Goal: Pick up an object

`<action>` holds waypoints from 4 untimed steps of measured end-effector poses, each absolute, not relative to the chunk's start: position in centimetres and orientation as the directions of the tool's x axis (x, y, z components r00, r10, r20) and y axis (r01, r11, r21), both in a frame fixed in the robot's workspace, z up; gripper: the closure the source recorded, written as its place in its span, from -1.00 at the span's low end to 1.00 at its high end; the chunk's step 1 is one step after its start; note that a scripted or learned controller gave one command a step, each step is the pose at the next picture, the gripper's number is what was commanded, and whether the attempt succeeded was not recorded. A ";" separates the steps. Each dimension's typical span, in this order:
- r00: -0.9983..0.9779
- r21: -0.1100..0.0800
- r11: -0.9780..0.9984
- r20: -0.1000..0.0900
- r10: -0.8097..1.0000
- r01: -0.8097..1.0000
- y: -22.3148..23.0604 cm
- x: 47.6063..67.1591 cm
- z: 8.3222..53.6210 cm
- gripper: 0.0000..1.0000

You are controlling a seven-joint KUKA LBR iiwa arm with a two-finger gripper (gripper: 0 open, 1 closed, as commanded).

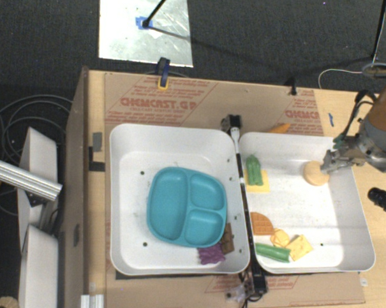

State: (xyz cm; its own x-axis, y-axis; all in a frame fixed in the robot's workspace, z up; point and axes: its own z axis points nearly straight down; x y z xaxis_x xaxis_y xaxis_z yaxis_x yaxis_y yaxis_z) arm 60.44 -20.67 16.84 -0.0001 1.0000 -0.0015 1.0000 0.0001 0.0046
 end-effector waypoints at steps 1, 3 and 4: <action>-0.001 0.003 0.001 -0.001 1.000 1.000 -20.6 60.5 16.5 -1.00; -0.007 0.023 0.007 -0.009 1.000 1.000 -20.6 64.8 10.5 1.00; -0.001 0.010 0.001 -0.003 1.000 1.000 -20.7 62.4 19.1 1.00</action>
State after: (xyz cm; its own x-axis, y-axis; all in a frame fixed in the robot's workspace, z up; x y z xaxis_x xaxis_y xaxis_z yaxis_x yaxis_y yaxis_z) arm 62.41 -20.75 19.08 -0.0009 1.0000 -0.0033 0.9999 0.0010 0.0100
